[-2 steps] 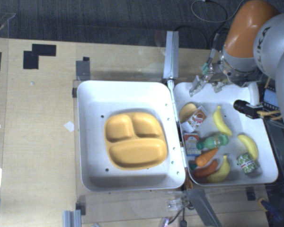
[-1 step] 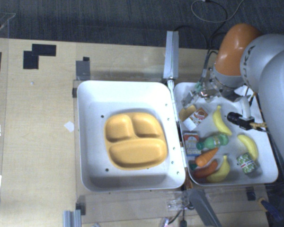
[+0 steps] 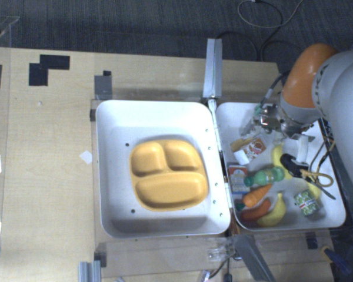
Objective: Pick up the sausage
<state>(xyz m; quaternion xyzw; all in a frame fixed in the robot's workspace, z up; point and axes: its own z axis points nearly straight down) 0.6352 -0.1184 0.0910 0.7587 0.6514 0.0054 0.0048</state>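
Below end effector [image 3: 270, 122], apart, possibly sausage [image 3: 254, 212]

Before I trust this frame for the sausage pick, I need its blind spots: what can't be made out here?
- Pincer: the wrist hides its fingers, so open or shut cannot be told.
- Sausage: dark red, mostly hidden under the carrot and banana; its ends are unseen.
- Packets under the wrist: too small and blurred to read.
- Right bin: the arm covers its far right corner.
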